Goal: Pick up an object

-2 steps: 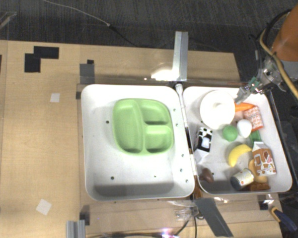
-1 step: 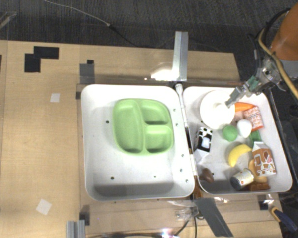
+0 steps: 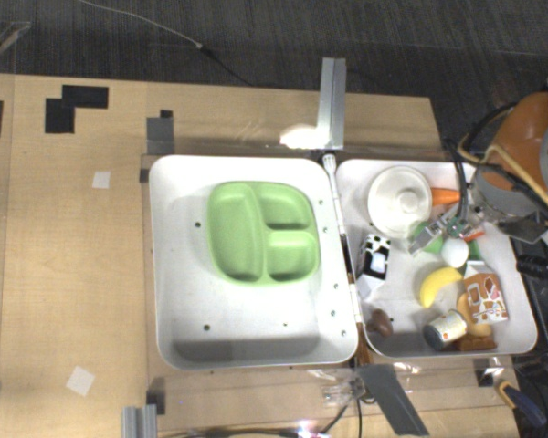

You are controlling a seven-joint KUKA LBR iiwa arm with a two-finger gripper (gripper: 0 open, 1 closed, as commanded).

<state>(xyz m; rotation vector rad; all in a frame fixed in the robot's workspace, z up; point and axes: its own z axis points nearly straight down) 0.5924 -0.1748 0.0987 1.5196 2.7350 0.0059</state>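
Camera view. Arm [image 3: 521,167] enters from the right, above the right bin [image 3: 528,334]. Gripper [image 3: 441,229] low among the clutter, tip beside a small white egg-shaped piece [image 3: 454,253]; whether it is apart or together, cannot tell.

Nearest candidate: the egg-shaped piece, just below the gripper, touching or nearly so. Banana [image 3: 438,286] further below, long axis slanting from lower left to upper right. White bowl [image 3: 399,197] to the upper left of the gripper; carrot [image 3: 445,196] just above it.

Count, right bin: one bowl, one banana, one carrot, one black-and-white block [image 3: 374,256], one printed snack pack [image 3: 484,300], one small cup [image 3: 446,328], one brown lump [image 3: 380,321].

Left bin [image 3: 178,272], well to the gripper's left: one green divided tray [image 3: 260,231].
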